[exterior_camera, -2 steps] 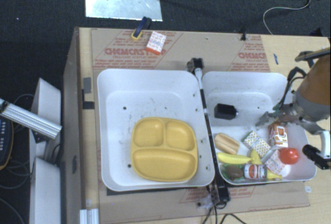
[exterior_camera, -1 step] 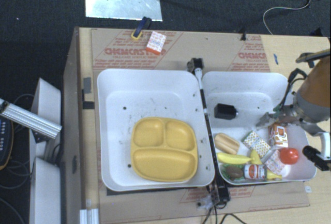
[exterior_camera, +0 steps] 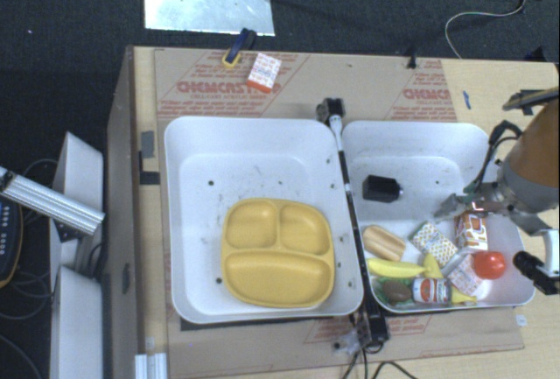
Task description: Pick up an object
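Observation:
The right bin (exterior_camera: 420, 150) holds a pile of small items along its front. Among them are a black block (exterior_camera: 381, 188), a hot-dog bun (exterior_camera: 383, 242), a banana (exterior_camera: 398, 268), a red tomato (exterior_camera: 490, 263), a small can (exterior_camera: 429, 290) and a checkered packet (exterior_camera: 432, 237). A red and white carton (exterior_camera: 472, 231) stands at the right of the pile. My gripper (exterior_camera: 477, 209) hangs low over the bin's right side, directly at that carton. The arm's orange band (exterior_camera: 534, 154) shows at the right edge.
A yellow divided plate (exterior_camera: 278, 251) lies in the left bin (exterior_camera: 201, 193). A small red and white packet (exterior_camera: 264, 71) and a blue and yellow clip (exterior_camera: 236, 49) rest on the cardboard behind the bins. A black divider (exterior_camera: 343, 185) runs between the bins.

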`<state>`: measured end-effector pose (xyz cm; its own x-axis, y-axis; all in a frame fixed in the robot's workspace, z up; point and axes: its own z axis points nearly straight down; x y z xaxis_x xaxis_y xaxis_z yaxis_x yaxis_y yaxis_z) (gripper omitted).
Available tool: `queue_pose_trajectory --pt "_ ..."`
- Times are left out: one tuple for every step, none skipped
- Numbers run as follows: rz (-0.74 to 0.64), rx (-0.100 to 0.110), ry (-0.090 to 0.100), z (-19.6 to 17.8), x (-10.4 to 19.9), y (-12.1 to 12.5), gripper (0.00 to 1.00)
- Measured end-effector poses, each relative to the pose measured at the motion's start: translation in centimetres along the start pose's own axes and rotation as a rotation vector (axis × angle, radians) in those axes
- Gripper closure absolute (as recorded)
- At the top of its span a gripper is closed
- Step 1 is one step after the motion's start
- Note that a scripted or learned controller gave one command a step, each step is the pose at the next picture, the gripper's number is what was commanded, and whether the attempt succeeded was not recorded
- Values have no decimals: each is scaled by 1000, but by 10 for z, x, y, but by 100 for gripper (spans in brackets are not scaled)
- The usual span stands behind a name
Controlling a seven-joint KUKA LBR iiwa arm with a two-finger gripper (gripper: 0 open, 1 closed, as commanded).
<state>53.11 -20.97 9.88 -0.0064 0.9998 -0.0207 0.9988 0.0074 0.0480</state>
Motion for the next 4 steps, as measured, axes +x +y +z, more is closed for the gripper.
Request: queue_pose_trajectory --pt "0 0 0 0 0 0 0" --pt "2 -7 -8 -14 -5 2 100" --pt "0 -10 -9 -24 -5 3 100" --pt "-2 -12 -10 -35 -6 4 100"
